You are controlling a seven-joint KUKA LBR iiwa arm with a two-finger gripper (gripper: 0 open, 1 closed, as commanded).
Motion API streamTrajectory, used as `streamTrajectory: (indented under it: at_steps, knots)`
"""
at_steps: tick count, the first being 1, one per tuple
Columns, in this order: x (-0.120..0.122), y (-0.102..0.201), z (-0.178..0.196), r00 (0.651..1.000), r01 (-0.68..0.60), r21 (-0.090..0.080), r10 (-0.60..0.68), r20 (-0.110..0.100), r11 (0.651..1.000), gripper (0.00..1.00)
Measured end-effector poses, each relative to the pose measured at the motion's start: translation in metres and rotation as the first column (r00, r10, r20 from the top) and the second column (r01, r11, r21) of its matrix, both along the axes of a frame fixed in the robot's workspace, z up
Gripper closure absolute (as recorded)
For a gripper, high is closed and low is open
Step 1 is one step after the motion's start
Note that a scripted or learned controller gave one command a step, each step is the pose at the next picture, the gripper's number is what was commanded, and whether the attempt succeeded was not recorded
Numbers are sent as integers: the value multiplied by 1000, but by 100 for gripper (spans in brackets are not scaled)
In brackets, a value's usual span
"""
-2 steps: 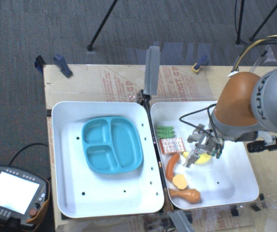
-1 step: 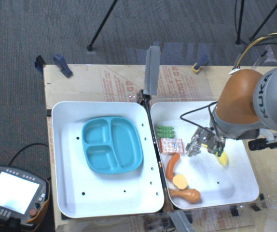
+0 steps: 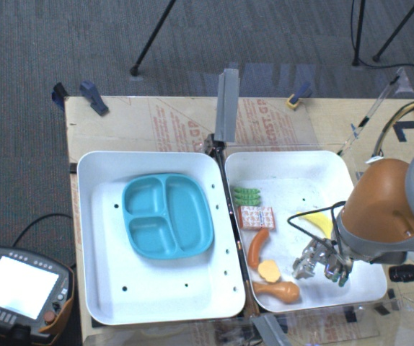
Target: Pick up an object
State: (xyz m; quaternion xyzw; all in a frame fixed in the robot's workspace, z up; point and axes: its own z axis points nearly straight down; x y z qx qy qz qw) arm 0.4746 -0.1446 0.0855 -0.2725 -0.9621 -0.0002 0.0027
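Whether the jaws of the gripper (image 3: 322, 263) are parted or clenched cannot be told. At frame left, a blue divided plate (image 3: 168, 215) is held in the left bin (image 3: 99, 294). At lower right, the right bin (image 3: 286, 166) contains green peas (image 3: 247, 194), a hotdog (image 3: 258, 246), a banana (image 3: 321, 224) and a squash (image 3: 279, 290).

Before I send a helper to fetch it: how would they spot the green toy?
Look in the right bin, at its upper left corner beside the divider. The green pea pods lie just above the small red-and-white box; nothing else in that bin is green.
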Motion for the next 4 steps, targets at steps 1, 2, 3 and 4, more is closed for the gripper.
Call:
streamTrajectory:
  at_steps: [1, 2, 3, 4]
  knots:
    - [1, 42, 0, 943, 333, -1, -333, -1, 943, 100]
    - [1, 43, 0, 762, 647, -4, -647, 1, 762, 100]
    - [22, -8, 0, 621, 784, -5, -784, 2, 621, 100]
    - [0, 11, 0, 656, 754, -5, -754, -1, 656, 100]
